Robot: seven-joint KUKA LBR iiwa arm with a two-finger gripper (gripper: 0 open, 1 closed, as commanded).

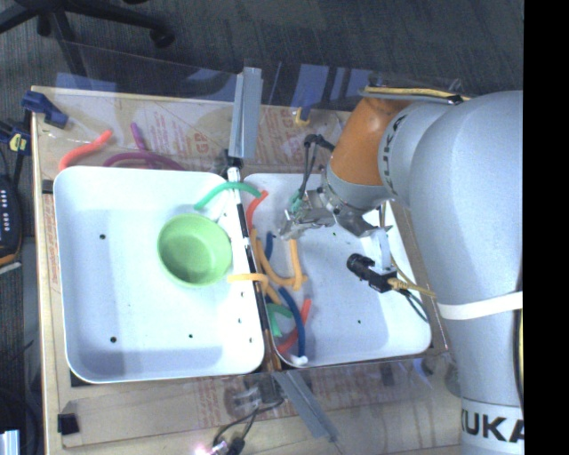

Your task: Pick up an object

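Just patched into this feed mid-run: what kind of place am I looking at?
Most likely a robotics lab's grasping test bench. Two white bins sit side by side on it, holding a green bowl and tangled coloured pieces. A KUKA arm reaches over the right bin, with office-chair legs on carpet behind.

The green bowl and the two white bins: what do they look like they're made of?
The green bowl looks like matte plastic: even colour, soft sheen, no glints. The left bin and the right bin also look like moulded plastic: smooth white walls, rounded corners, dull finish. Painted metal can't be ruled out from this view.
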